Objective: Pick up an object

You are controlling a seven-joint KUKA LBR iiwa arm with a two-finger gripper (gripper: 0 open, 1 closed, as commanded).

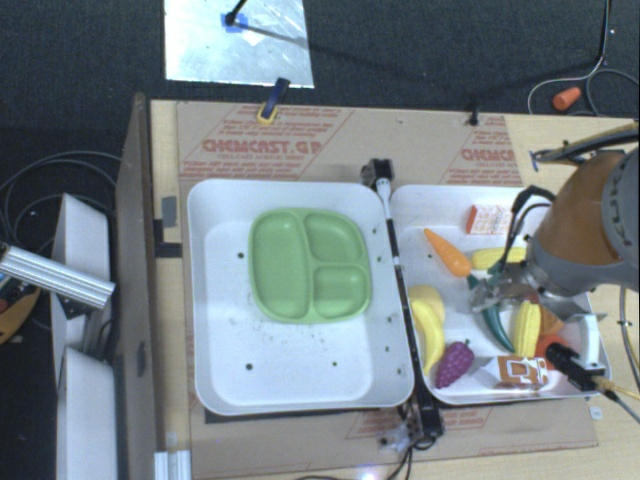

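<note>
So the arm's fingers (492, 294) are down in the right bin (440, 203), right among the toy food near its middle. Can't tell if they're open or gripping anything, too cluttered. Carrot (448, 253) sits toward the bin's far left, banana (428, 320) and grapes (453, 363) by the near-left corner. Green divided plate (307, 266) is in the left bin (225, 368).
</note>
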